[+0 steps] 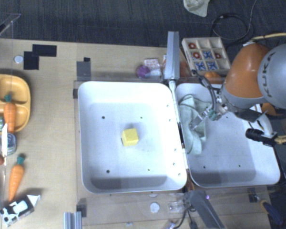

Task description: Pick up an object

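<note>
Arm over the right bin, fingers down at a pale cloth.

The fingers [203,119] sit low in the right bin [238,171], at the crumpled pale cloth [190,128] lying along that bin's left wall; whether they are spread or pinching the cloth cannot be told, as the wrist hides them. A yellow block [130,137] lies well to the left of the fingers, near the middle of the left bin [95,175]. Beyond the fingers, on the tabletop [52,175], rests a tic-tac-toe board [207,54].
</note>
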Motion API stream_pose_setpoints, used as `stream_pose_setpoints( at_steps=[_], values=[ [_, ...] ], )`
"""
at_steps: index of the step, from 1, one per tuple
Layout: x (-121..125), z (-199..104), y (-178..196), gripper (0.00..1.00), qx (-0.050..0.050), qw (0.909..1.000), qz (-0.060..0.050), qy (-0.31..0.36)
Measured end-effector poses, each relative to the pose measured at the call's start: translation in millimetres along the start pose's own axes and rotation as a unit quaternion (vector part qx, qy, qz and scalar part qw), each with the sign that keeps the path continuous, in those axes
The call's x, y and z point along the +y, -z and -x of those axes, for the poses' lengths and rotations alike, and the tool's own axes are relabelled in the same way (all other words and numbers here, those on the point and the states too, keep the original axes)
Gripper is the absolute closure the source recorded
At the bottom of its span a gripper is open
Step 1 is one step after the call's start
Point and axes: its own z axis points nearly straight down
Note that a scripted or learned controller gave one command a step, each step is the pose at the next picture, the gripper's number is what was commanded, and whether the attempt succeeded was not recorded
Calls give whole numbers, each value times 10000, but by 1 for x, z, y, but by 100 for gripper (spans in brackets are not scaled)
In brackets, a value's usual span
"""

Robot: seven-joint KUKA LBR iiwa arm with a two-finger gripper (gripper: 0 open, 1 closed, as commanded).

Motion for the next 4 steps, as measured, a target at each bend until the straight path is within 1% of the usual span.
stream_pose_setpoints(
  at_steps=[1, 2, 3, 4],
  values=[
    [5, 6, -13, 0, 29, 9978, -35, 667],
    [9, 6, 0, 100, 20, 9978, -4, 669],
    [64, 17, 76, 100, 84, 9998, -97, 176],
    [8, 72, 154, 100, 63, 9999, -90, -122]
  ],
)
